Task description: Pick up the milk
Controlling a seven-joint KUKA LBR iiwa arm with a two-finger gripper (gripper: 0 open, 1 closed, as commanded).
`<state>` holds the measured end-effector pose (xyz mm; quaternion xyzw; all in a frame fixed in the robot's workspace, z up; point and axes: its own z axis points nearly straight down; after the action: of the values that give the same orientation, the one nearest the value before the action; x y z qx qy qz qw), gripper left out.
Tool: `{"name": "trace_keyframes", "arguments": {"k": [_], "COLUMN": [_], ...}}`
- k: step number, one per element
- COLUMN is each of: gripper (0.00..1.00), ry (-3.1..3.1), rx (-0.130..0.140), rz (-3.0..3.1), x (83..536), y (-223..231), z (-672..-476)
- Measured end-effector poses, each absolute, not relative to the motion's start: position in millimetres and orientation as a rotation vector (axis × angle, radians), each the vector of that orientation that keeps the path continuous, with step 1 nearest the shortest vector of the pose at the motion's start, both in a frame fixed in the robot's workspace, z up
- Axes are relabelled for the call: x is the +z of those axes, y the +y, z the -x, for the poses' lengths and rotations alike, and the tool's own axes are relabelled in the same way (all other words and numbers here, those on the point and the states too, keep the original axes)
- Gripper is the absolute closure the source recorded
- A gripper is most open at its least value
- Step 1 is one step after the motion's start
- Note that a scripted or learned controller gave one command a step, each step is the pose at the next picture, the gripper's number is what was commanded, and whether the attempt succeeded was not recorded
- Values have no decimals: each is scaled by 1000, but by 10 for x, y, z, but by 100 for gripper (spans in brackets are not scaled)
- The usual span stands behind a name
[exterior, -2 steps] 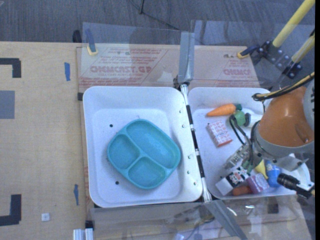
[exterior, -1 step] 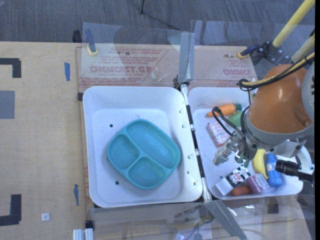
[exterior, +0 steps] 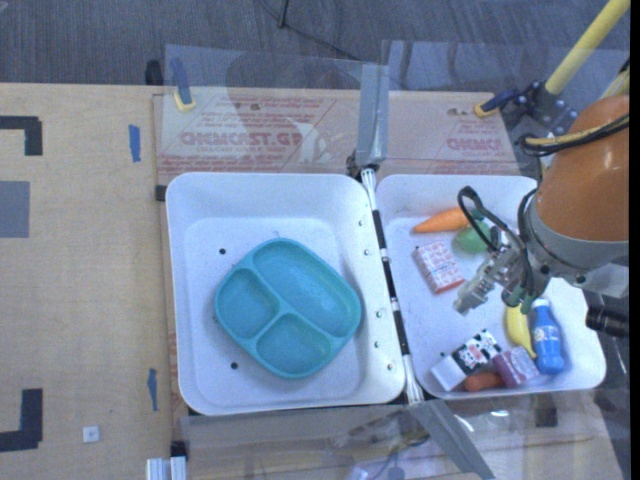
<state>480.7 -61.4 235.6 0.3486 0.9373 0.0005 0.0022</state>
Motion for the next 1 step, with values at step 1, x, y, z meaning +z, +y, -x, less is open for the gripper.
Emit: {"name": "trace_keyframes", "arguments": {"k": [1], "gripper": [100], "ry": [3001], "rx": [3], "rz": [-900], "x": [951], "y": [-1097], "z": [-4814]}}
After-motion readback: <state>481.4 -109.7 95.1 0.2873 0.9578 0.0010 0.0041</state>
